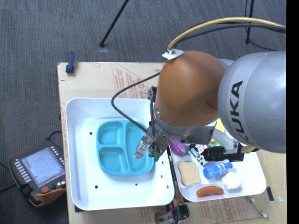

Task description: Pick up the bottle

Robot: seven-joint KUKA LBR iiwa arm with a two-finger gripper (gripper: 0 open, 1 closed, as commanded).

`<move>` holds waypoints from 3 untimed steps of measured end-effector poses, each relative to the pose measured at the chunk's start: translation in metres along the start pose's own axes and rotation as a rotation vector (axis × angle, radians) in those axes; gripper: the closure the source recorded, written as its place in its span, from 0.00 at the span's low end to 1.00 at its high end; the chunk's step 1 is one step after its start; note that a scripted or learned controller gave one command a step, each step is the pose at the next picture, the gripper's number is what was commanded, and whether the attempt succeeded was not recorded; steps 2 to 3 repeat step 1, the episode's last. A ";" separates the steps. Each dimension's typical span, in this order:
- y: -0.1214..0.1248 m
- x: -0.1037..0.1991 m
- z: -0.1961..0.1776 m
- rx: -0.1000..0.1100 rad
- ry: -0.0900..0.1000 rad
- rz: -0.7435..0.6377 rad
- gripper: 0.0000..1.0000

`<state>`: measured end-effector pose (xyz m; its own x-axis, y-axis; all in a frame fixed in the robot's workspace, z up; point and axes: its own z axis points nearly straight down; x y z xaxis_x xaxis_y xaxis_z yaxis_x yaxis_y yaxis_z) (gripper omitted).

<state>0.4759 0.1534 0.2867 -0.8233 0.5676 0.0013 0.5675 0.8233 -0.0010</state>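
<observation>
White bins, 2 of them, side by side on a cardboard-covered bench [93, 76]. Landmark: the blue divided tray [122, 147], 3 compartments, lying in the left bin [77, 171].

Nearest the camera, right of the tray in the right bin [254, 188]: a sausage [210, 191] along the front wall, a slice of toast [189, 173] behind it, a white round object [231, 181] beside those. The bottle [217, 169], blue and lying on its side, rests between the toast and the white object, well right of the tray. A purple item [177, 147] and a black-and-white piece [199, 155] sit farther back, partly under the arm.

Gripper [145, 148] hangs over the tray's right compartment, apart from the bottle. Fingers point down; cannot tell if they are parted or closed, and nothing is seen between them.

Left of the tray, off the bench: a teach pendant [39, 171] on the carpet.

Beyond the tray: a blue clamp [70, 62] at the bench's far left corner.
</observation>
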 end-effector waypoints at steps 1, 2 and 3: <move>0.069 0.048 0.005 0.001 0.000 0.010 1.00; 0.069 0.048 0.005 0.001 0.000 0.010 1.00; 0.069 0.048 0.005 0.001 0.000 0.010 1.00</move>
